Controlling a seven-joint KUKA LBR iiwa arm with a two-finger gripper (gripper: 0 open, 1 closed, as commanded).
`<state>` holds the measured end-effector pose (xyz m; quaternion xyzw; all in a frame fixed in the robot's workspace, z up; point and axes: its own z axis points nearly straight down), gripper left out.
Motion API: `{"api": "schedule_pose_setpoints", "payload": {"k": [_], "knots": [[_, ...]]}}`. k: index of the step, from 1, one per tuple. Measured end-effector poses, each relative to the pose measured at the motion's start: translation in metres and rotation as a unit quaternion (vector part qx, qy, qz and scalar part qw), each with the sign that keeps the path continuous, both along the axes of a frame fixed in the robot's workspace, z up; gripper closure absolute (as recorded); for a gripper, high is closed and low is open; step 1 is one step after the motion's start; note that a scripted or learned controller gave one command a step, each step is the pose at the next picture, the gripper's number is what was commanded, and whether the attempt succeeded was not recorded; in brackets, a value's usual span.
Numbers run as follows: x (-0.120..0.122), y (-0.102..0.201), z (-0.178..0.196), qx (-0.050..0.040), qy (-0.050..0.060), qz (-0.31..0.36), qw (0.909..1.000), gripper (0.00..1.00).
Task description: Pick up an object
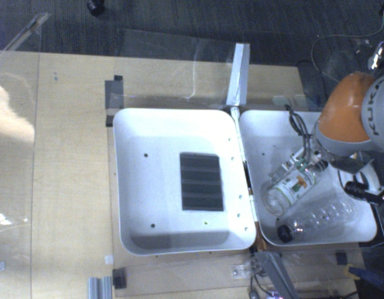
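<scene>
A dark ribbed rectangular block (201, 181) lies flat in the middle of the left bin (135, 167). A clear plastic bottle (322, 217) with a black cap (285, 232) lies on its side along the front of the right bin (266, 136). My gripper (277, 201) reaches down into the right bin from the right, its tip low over the bin floor, just behind the bottle's capped end. The grey arm with its orange band (344, 114) hides the bin's back right part.
The two white bins stand side by side with a narrow ridge (244, 167) between them. A metal bar (237, 76) stands behind that ridge. Black cables (360, 192) hang by the wrist over the right bin's right edge.
</scene>
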<state>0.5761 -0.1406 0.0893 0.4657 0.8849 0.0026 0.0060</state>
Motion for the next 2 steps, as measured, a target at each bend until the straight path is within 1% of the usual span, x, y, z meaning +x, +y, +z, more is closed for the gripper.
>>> {"api": "schedule_pose_setpoints", "payload": {"k": [1, 2], "knots": [[0.022, -0.007, 0.000, 0.0011, 0.000, -0.106, 0.9943, 0.00], [-0.054, -0.030, 0.001, 0.0000, -0.001, -0.086, 0.9963, 0.00]]}}
